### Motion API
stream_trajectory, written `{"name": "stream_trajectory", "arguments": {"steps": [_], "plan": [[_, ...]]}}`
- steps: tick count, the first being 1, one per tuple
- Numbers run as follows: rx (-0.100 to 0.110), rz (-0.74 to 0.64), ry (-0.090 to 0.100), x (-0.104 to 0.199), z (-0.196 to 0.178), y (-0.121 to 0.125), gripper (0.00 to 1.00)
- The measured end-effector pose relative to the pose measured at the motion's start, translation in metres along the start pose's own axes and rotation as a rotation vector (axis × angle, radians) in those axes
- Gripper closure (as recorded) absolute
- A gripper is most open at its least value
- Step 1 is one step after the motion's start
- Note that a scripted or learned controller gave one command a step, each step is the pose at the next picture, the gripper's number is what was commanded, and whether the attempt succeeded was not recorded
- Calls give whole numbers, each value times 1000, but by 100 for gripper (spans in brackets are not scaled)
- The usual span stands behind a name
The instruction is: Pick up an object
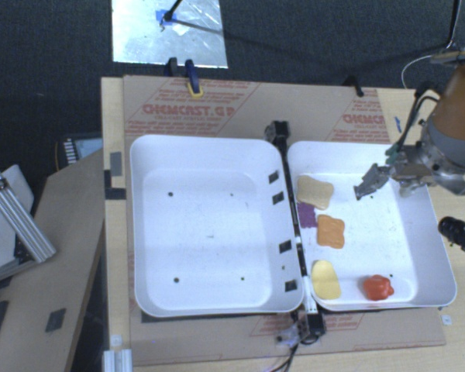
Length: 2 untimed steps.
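Observation:
The right bin (pixel 430 239) holds several small objects along its left and front: a tan bread-like piece (pixel 315 191), a purple piece (pixel 306 213) against the divider, an orange waffle-like piece (pixel 330 231), a yellow piece (pixel 325 279) and a red piece (pixel 378 287). My gripper (pixel 369 183) hangs over the upper middle of this bin, right of the tan piece and apart from it. The grey arm with its orange band (pixel 459 107) comes in from the right. Nothing shows between the gripper's tips.
The left bin (pixel 139 231) sits beside the right one, with black clips (pixel 279 200) along the shared divider. Both rest on a cardboard sheet (pixel 217 103). A foil square (pixel 169 22) lies at the back; a metal frame (pixel 12 208) stands left.

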<state>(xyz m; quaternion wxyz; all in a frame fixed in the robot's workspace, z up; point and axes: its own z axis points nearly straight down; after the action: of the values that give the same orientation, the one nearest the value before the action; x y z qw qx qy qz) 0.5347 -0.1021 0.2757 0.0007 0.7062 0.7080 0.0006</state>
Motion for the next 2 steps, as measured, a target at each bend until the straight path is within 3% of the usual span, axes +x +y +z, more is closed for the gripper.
{"name": "stream_trajectory", "arguments": {"steps": [1, 2], "plan": [[-22, -7, -2, 33, -169, 43, 0], [-13, 6, -4, -16, -267, 8, 0]]}}
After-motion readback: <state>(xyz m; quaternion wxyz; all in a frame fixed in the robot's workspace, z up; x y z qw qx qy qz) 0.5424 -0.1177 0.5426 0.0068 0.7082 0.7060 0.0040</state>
